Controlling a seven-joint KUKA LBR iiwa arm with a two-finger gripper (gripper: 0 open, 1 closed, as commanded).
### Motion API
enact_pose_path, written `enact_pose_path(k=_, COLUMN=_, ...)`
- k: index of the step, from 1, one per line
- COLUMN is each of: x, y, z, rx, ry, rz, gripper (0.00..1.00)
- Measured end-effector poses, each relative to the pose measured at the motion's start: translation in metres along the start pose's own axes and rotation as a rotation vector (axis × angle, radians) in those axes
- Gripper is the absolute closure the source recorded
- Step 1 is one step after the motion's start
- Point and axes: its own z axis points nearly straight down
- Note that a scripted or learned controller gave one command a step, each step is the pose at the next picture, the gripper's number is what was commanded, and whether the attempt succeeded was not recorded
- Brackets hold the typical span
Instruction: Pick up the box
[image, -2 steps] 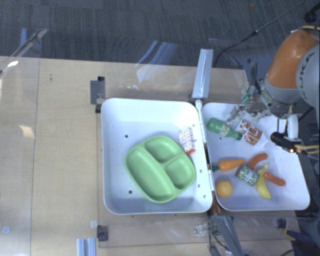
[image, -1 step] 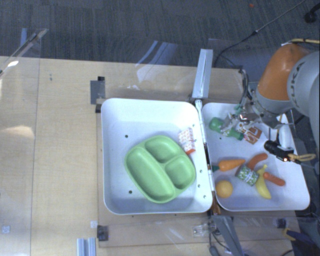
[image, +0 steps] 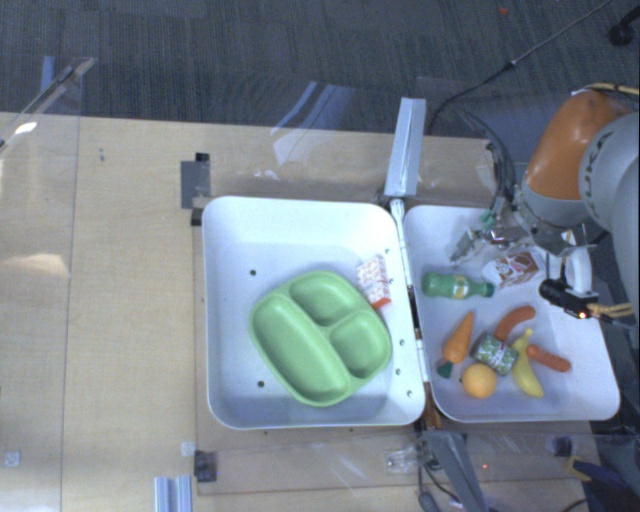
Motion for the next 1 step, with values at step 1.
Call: enact_pose_path(k=1, x=0.0011, y=0.0029, z=-0.0126, rx=-0.007, ry=-0.002, rz=-0.005, gripper=1.00)
